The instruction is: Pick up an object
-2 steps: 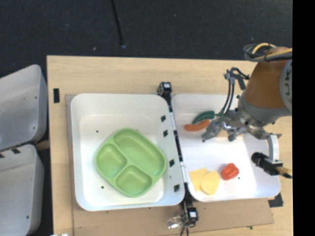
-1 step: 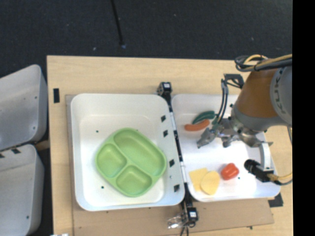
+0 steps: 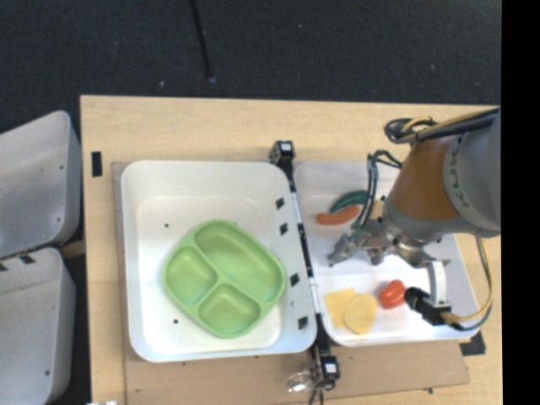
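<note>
Overhead view of a bench with two white bins. Along the right bin's (image 3: 333, 334) near edge lie a yellow slice (image 3: 360, 314), a yellow wedge (image 3: 337, 303) and a red tomato-like piece (image 3: 391, 293). Mid-bin, the gripper (image 3: 359, 247) hangs low; its grasp cannot be told. Toward the far edge lie an orange carrot (image 3: 337, 217) and a green piece (image 3: 350, 201). The left bin (image 3: 139, 226) holds a green divided plate (image 3: 224, 278). Nothing looks lifted yet.
</note>
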